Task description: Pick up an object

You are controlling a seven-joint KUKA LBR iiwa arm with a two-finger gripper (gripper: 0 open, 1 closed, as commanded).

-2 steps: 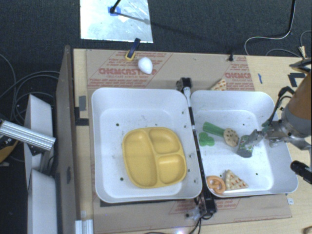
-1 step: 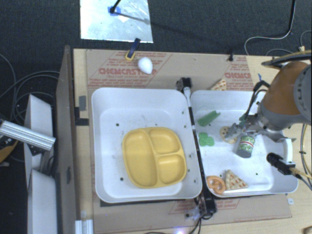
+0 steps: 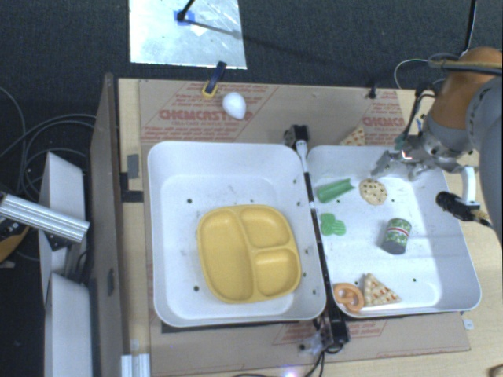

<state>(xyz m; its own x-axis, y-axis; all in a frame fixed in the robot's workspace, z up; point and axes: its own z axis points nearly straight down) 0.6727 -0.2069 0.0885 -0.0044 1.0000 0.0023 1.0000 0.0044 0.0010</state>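
Hovering over right bin (image 3: 456, 289) far corner, gripper (image 3: 402, 162) fingers apart, nothing between; we see cookie (image 3: 372, 191) just beside, can (image 3: 396, 235) nearer us, yellow tray (image 3: 248, 252) in left bin (image 3: 173, 171).

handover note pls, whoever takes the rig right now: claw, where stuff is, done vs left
Claw: over the far right corner of the right bin, nothing seen held.
Right bin holds: cookie, green pepper, small green piece, can, pretzel, pizza slice.
Left bin: yellow divided tray.
White egg lies on the cardboard behind the bins.
Done: nothing picked. Left: the whole pick; the cookie looks nearest.
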